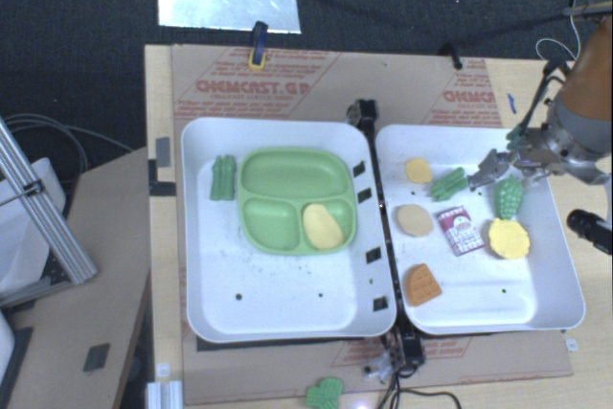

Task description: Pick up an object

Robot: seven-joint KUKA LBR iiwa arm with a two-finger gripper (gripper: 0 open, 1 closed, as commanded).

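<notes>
My gripper hangs over the back of the right bin, below the grey arm that enters from the right. Just left of it lies a green leafy toy. A green bumpy toy lies right under and in front of it. Further forward sit a yellow pineapple slice and a red and white packet. A small yellow round piece, a tan oval and an orange cracker lie on the bin's left side. I see nothing held.
The left bin holds a green divided tray with a yellow toy in one compartment, and a green bundle beside it. Black clips line the wall between the bins. A green item lies off the bench's front.
</notes>
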